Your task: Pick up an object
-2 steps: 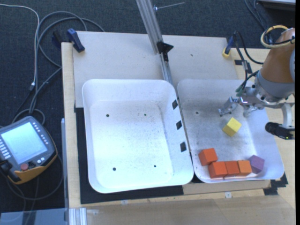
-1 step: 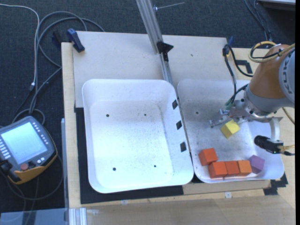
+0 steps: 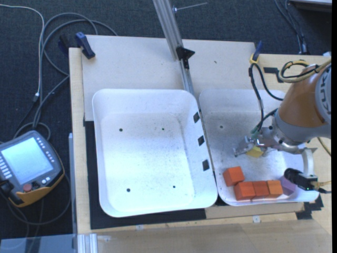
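In the right bin (image 3: 226, 115), my gripper (image 3: 246, 147) hangs low over the floor near the bin's middle, reaching in from the right. A small yellow object (image 3: 256, 152) lies right at the gripper, partly hidden by it; I cannot tell whether it is held. An orange cube (image 3: 233, 175) sits a little nearer the front. A row of orange blocks (image 3: 258, 189) lies along the front wall, with a purple piece (image 3: 288, 185) at its right end.
The left bin (image 3: 105, 104) stands beside the right one, their walls touching. A slanted metal pole (image 3: 171, 25) rises from behind the bins. Cables (image 3: 258, 83) loop over the right bin's back edge. A teach pendant (image 3: 26, 165) lies off the bench at left.
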`<state>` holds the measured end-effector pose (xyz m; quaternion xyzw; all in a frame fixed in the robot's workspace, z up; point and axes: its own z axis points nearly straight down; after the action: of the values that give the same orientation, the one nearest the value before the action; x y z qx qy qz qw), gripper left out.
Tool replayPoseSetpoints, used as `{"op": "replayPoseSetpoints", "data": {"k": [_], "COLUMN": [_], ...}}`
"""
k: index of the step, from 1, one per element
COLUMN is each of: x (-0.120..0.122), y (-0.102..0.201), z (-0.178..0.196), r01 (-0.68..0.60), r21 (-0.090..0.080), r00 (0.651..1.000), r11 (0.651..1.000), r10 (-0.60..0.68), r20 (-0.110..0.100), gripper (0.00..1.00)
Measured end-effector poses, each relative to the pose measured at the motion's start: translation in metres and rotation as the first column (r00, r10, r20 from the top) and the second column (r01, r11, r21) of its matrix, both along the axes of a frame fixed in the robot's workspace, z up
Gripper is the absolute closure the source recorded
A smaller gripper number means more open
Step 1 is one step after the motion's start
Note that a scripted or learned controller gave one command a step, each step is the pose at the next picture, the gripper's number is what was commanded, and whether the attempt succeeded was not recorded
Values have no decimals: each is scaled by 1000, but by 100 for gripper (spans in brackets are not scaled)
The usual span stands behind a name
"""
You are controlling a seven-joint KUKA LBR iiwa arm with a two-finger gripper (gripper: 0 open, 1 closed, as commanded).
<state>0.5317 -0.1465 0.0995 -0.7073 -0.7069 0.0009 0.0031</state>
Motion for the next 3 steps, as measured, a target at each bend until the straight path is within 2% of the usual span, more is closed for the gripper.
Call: {"op": "replayPoseSetpoints", "data": {"k": [1,2,3], "x": [37,12,54], "y": [32,-9,32], "z": [0,43,-2], "r01": [-5,3,-6], "r21": [-3,-7,-2], "r00": [1000,1000,1000], "r11": [1000,1000,1000], "r10": [5,-2,6], "r20": [9,11,7], "gripper": [0,0,0]}}
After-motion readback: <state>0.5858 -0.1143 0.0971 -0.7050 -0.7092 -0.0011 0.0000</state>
